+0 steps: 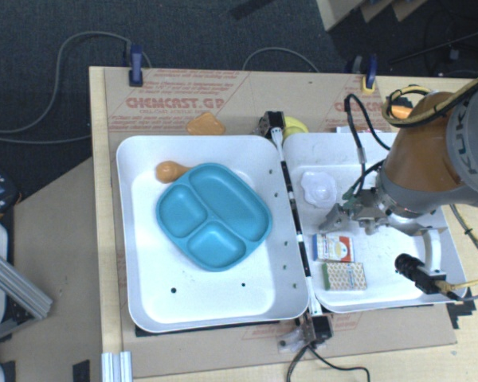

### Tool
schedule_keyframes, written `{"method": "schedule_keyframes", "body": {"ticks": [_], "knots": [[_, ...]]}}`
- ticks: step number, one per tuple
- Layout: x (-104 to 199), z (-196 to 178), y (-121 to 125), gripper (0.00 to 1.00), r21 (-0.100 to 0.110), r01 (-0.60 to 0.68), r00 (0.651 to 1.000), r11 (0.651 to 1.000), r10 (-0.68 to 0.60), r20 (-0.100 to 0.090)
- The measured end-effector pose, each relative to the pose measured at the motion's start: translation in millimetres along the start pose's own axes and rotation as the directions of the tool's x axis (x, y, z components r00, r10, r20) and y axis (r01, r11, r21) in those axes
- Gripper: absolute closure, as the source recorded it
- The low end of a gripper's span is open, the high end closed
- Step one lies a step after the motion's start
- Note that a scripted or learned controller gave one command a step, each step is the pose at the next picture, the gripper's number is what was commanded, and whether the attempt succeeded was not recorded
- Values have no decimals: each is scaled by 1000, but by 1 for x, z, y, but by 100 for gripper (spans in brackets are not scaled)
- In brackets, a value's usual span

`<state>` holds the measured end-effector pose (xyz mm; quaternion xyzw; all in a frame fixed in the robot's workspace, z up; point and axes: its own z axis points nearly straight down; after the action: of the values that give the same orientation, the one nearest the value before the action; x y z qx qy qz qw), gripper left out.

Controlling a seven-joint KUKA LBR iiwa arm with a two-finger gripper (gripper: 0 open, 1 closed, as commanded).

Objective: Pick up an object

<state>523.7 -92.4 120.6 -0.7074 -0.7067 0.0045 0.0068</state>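
The right bin point(382, 293) holds a clear plastic cup point(319, 188) near its back left, a small white and red packet point(334, 247) and a green patterned packet point(345, 275) by its front left. My gripper point(354, 213) hangs low over the middle of this bin, just right of the cup and just above the white and red packet. Nothing shows in its grasp. The grey and orange arm point(422, 161) covers the bin's right half. In the left bin point(143, 277) a blue divided plate point(213, 213) lies tilted, with a small tan piece of toy food point(171, 170) at its upper left.
On the bench behind the bins lie an orange piece point(205, 123) and a yellow thing point(295, 126) beside a black clip point(271, 122). Blue clamps point(135, 64) hold the board's back edge. Cables run over the back right corner.
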Motion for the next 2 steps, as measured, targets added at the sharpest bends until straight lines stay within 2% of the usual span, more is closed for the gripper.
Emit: {"method": "schedule_keyframes", "body": {"ticks": [1,2], "knots": [[-5,35,-24,0,-23,-2,1000,1000,2,0],[-19,33,0,0,-20,3,1000,1000,-3,1]]}}
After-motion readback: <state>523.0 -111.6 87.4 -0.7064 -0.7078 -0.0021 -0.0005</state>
